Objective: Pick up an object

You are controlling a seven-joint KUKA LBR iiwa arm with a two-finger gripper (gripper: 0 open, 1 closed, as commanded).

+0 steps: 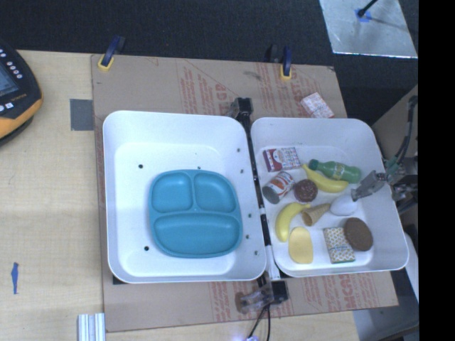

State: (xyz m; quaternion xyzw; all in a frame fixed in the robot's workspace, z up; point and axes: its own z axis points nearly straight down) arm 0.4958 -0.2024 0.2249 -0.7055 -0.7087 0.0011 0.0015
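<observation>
The right bin [370,137] holds several toy foods. Among them are a red-and-white packet [281,158], a green bottle [335,169], a yellow banana [323,180] and a small can [279,185]. A dark round piece [306,190] and a second banana [284,219] lie nearby. A cone [316,213], a white egg-like piece [343,206] and a brown oval [357,234] sit lower. A yellow block [300,246] and a patterned box [338,245] lie at the front. My gripper [368,185] reaches in over the bin's right rim, just above and right of the white piece, with nothing seen in its grasp.
The left bin [121,190] bears a blue divided plate [195,213]. Both bins rest on a cardboard sheet [178,84] held by clamps. A small wrapper [316,105] lies on the cardboard behind the right bin. A yellow-and-black device [11,91] sits at the far left.
</observation>
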